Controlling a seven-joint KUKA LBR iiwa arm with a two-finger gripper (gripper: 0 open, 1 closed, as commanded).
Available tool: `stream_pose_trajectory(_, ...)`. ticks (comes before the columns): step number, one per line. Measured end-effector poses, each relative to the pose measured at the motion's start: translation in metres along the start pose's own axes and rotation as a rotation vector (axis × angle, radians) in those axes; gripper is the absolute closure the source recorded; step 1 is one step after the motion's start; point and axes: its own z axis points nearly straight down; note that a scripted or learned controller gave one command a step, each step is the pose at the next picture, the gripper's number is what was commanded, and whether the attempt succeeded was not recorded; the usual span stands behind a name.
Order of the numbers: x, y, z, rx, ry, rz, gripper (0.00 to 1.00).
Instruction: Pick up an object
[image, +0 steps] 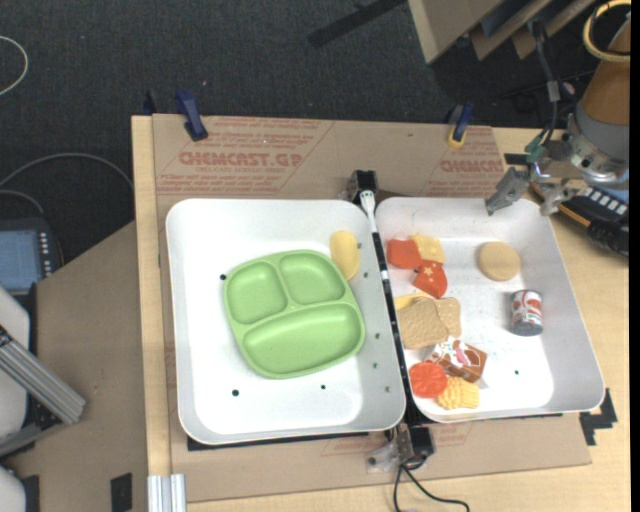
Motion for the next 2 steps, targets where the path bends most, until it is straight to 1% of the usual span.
stream_pose_trajectory(1, -0.032, -0.052, 0.127, 0.009, 0.009, 0.002, 0.00)
stream_pose_trajectory(2, -0.016, -0.007, 0.128, -0.006, -0.002, -0.004, 0.00)
